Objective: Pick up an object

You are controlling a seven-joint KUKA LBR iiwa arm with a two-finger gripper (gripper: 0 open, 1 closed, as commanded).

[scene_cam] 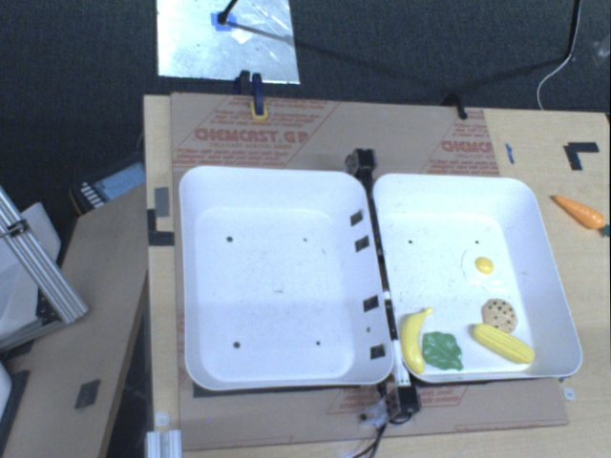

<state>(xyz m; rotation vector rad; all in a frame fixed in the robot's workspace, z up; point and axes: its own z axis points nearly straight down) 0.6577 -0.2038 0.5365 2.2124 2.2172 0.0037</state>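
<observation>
yellow banana lies at 6 o'clock in the right bin, long axis abt 12-to-6, touching green leaf; tool state can't tell.

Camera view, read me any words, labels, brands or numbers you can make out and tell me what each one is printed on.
"CHEMCAST GP" in red, on the brown sheet behind the left bin; the last letters are blurry.
Red print of the same style on the sheet behind the right bin, at: too blurred to read.
Faint red marks along the sheet's front edge: unreadable.
No text on the toy foods.
</observation>
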